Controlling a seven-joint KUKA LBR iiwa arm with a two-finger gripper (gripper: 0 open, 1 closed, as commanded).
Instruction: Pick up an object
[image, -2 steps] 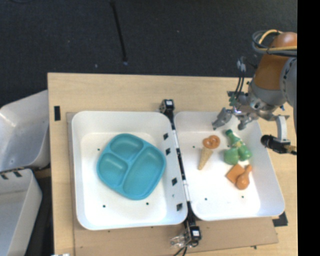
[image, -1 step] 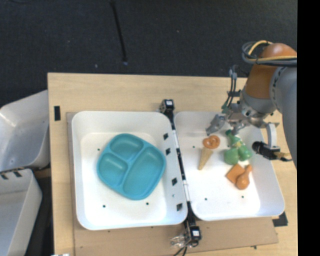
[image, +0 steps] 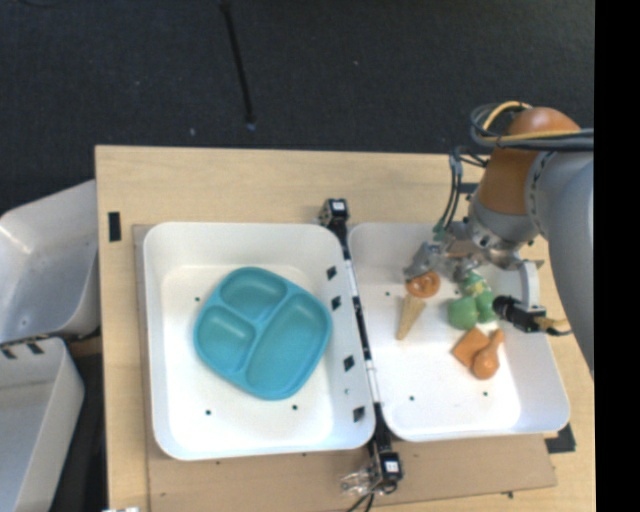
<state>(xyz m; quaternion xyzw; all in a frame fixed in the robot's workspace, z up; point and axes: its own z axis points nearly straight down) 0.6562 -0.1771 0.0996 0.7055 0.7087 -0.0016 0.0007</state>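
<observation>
Gripper (image: 440, 262) over right bin (image: 440, 405), finger state unclear, beside ice-cream cone toy (image: 415, 303)

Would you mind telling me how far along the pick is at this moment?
Done: the gripper has reached the right bin, just above the ice cream cone. In hand: nothing visibly. Left: grasping and lifting one; the cone, green toy and orange toy all lie on the bin floor.

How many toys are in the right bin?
3: an ice cream cone left of centre, a green toy beside it, an orange toy below. The arm may hide more.
</observation>
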